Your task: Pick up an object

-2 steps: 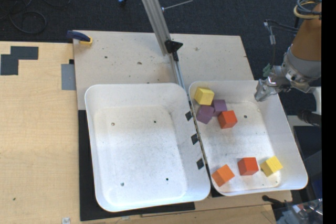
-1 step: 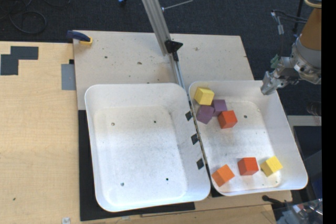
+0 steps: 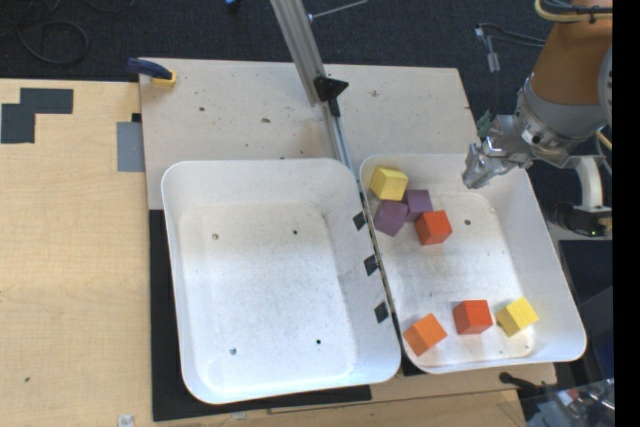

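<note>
- Dark carpet strewn with cables surrounds a pale wooden counter (image 3: 70,245) carrying two shallow white plastic bins; a slanted aluminium rail (image 3: 292,20) with a checkered tag at its top rises behind them.
- Camera view: the left white bin (image 3: 190,190) sits beside the right white bin (image 3: 545,245), which holds small blocks: a yellow cube (image 3: 389,183), two purple cubes (image 3: 398,211) touching it, and a red-orange cube (image 3: 433,228) just beside those.
- Near the front rim lie an orange cube (image 3: 425,333), a red cube (image 3: 472,317) and a second yellow cube (image 3: 517,316).
- The grey hand (image 3: 480,167) hovers at the right bin's back edge, right of the upper cluster; I cannot tell how it is set, and no block sits in it.
- Judged step: approach, nothing picked yet. Next calls for moving over one block, probably in the nearby cluster, then descending.
- No readable writing or brand anywhere.
</note>
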Controlling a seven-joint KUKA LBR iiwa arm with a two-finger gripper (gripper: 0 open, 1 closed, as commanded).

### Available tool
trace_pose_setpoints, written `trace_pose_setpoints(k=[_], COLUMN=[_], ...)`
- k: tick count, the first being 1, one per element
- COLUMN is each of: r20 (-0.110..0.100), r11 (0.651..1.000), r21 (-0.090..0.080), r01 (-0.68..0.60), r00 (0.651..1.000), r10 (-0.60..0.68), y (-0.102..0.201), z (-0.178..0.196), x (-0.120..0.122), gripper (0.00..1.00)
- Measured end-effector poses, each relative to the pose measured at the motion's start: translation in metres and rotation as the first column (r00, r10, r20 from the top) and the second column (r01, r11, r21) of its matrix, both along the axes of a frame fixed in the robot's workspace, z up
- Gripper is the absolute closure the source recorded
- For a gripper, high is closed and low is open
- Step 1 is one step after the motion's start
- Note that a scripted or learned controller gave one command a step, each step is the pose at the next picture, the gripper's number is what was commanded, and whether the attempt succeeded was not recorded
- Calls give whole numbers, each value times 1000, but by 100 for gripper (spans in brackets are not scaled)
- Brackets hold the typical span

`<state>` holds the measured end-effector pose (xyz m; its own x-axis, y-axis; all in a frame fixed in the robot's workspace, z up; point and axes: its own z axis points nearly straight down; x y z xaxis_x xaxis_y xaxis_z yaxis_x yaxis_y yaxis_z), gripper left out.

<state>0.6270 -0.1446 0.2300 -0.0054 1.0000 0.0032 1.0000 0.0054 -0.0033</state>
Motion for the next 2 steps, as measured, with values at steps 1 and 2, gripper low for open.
trace_pose_setpoints(k=[1, 2], r20=[0, -1], r11=[1000, 1000], r21=[0, 0], r01=[1, 1], r00=[1000, 1000], r10=[-1, -1], y=[55, 109], z=[10, -3], x=[0, -2], gripper=[100, 100])
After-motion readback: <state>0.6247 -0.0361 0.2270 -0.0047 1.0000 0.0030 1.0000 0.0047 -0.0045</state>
